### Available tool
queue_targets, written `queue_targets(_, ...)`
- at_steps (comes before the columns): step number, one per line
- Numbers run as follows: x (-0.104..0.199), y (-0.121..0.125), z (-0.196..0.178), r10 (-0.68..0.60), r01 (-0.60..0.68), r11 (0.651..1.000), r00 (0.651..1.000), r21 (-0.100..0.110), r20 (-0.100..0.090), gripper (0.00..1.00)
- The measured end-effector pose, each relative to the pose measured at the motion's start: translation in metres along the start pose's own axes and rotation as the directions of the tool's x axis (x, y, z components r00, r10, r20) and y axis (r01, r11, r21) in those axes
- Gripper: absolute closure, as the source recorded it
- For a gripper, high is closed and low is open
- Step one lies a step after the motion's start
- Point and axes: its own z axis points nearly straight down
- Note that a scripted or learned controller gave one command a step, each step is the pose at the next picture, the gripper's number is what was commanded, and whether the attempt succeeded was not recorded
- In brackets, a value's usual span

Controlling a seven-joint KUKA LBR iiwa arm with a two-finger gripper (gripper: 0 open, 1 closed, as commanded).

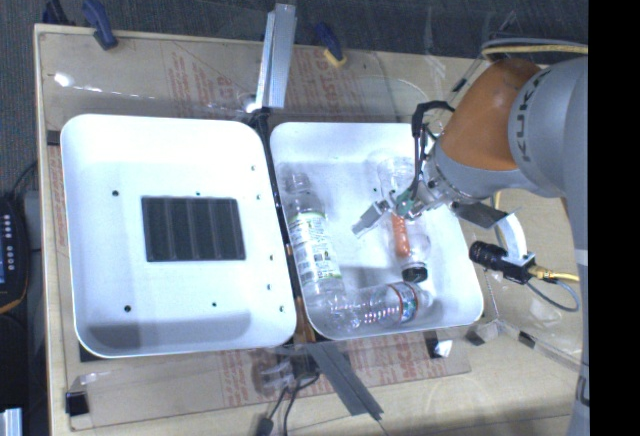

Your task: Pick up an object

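Desk carries two bins; in right bin (460,289), jaws (400,214), state unclear, hover just above orange tube (400,241); clear plastic bottles (312,239) nearby.

Clear bottles and an orange item in the right bin (452,296)

An upright-lying clear plastic bottle with a white label (310,236) is seen along the bin's left wall, cap toward the far side. A second clear bottle (372,306) is laid on its side along the near wall. A small orange object (400,240), possibly a marker, is set near the middle, with a dark cap (414,274) just beside it.
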Motion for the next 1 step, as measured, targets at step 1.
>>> queue_targets(1,0.0029,-0.0051,-0.0059,-0.010,0.010,1.000,1.000,0.003,-0.004,0.00)
